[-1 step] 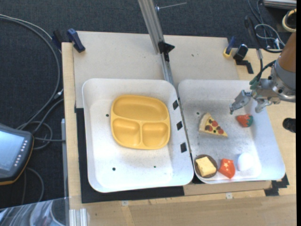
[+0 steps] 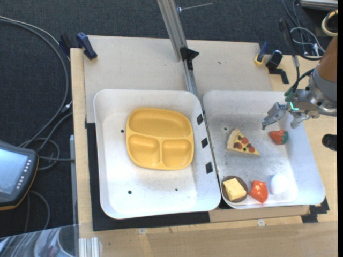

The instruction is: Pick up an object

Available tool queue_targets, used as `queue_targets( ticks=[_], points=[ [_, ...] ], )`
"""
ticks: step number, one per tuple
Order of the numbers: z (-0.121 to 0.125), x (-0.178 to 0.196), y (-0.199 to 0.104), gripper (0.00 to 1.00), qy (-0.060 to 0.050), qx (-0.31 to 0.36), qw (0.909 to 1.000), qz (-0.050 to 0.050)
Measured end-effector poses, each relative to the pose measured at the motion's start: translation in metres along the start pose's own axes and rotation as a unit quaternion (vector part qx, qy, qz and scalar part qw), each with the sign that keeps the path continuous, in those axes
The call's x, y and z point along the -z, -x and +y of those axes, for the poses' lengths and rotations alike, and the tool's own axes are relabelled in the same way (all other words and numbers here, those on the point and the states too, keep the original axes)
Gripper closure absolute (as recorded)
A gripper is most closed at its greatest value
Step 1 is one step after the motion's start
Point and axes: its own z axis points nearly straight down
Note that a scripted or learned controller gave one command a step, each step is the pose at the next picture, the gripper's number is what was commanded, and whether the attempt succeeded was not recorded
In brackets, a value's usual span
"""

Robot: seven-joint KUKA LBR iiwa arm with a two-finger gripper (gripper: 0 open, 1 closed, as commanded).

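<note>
Your arm comes in from the right, orange band at the frame edge, w/ the gripper (image 2: 283,119) hanging over the upper right part of the right bin (image 2: 300,197). Fingers (image 2: 270,116) stand apart, nothing between them. Just below the gripper, a red strawberry toy (image 2: 278,137) w/ green leaves sits on the bin floor; can't tell if a fingertip touches it. Left of that, near bin centre, a pizza slice toy (image 2: 242,143) lies flat, red dots on top, crust edge toward the lower right. Along the near edge of the same bin you've got three items in a row: a yellow cheese-like block (image 2: 232,188) on a dark round piece at the left, a red piece w/ a pale star mark (image 2: 259,191) just beside it, then a white rounded object (image 2: 280,184), hard to make out against the white bin. Left bin (image 2: 107,143) carries a yellow divided plate (image 2: 159,138), one long compartment on top, two smaller below, lying flat near its centre. A metal post (image 2: 172,17) rises between the two bins from the bench rear. Blue clamps (image 2: 86,44) at the bench's far corners. A handheld pendant (image 2: 15,173) w/ screen sits off the bench at left. No readable writing, brands or labels on any item.
</note>
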Motion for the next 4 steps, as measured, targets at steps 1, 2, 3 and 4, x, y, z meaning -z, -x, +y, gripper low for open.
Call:
queue_targets(
  ticks=[1,2,3,4],
  points=[
    [0.002,-0.063,0.0,0.0,-0.003,-0.001,1.0,0.0],
    [-0.001,-0.127,0.0,0.0,-0.004,-0.001,1.0,0.001],
    [0.0,-0.137,0.0,0.0,0.0,-0.001,1.0,-0.001],
    [0.002,-0.125,0.0,1.0,0.002,0.0,1.0,-0.001]
  ],
)
